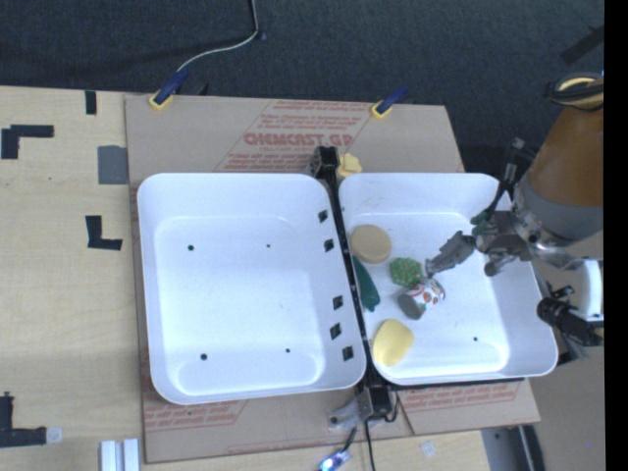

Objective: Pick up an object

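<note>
While I watch from above, reading left to right:
Left bin (177,224): white, on the bench (59,263).
Right bin (471,199): tan disc (371,243) at 10 o'clock, dark green piece (367,287) at 9, yellow lump (392,341) at 7, green clump (405,271) and red-white-grey object (424,297) near centre.
Tool (440,258): just beside the green clump at its 2 o'clock; open or closed, I cannot tell.

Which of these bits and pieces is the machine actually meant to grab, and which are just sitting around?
For the job:
gripper, low in the right bin
tan disc
green lump
dark green stick
small red, white and grey thing
yellow lump

Just lying about:
left bin
cardboard sheet
two clamps
cable
</note>
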Controlling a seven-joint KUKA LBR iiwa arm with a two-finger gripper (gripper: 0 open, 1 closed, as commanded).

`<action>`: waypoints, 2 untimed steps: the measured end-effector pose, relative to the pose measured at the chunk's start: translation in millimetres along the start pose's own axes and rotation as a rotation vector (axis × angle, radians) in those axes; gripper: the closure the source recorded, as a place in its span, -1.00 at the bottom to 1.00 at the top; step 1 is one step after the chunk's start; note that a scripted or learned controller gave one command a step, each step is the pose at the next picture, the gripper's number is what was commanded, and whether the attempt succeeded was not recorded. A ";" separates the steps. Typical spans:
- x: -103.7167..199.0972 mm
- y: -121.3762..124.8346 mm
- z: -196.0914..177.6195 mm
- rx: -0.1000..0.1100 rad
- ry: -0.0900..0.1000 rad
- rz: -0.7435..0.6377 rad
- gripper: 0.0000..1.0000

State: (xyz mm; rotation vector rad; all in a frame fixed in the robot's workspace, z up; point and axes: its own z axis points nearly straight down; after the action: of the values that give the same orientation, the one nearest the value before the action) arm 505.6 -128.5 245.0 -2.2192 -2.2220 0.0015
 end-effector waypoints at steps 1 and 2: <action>0.4 0.2 -9.8 0.001 0.000 -0.001 1.00; -13.4 27.0 -101.3 -0.011 -0.004 0.000 1.00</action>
State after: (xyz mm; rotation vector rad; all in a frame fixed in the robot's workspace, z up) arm 532.8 -141.9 346.2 -2.2263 -2.2297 -0.0070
